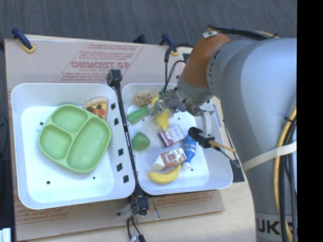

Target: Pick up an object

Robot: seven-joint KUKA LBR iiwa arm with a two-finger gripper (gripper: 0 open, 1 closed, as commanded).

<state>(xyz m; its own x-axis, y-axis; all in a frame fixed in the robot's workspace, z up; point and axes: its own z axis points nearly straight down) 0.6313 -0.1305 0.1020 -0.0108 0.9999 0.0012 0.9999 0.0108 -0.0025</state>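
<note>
A: Where is the gripper (162,104) seen?

B: It is seen low over the far end of the right bin (222,173), beneath the orange band of the arm (252,84). Whether it is released or clenched cannot be told, as it is hidden by the wrist.

A: What is found just beside it?

B: A yellow piece (163,119) is seen right under it, with a green cylinder (137,115) to its left and a cookie (143,98) near the far wall.

A: What else is held in that bin?

B: A green ball (141,141), a small carton (172,134), a blue bottle (190,149), a brown box (173,158) and a banana (164,175) are laid there.

A: And the left bin (30,185)?

B: A green divided plate (75,137) is laid in it, with a pizza slice (97,106) touching its far edge.
</note>
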